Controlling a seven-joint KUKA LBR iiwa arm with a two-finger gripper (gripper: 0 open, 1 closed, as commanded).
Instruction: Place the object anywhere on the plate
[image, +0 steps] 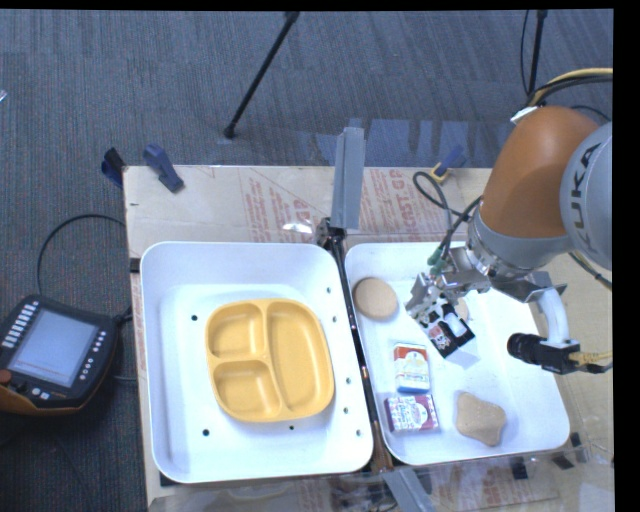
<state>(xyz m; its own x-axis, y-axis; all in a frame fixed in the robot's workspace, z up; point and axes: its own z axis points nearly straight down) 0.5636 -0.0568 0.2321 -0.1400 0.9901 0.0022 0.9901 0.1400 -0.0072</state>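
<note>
In the right bin (548, 392), the gripper (436, 300), grip state unclear, hovers beside the round cookie (376, 297).

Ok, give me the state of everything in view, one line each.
plate: in left bin, nothing on it.
round cookie: lying flat, right bin.
tan bread piece: lying flat, right bin.
two small cartons: lying flat, side by side.
gripper: low over a dark packet.

The light is even and quite bright, coming from above. The white bins (170, 290) look almost overexposed, with soft, short shadows. The picture is slightly soft, and fine details are blurry.
</note>
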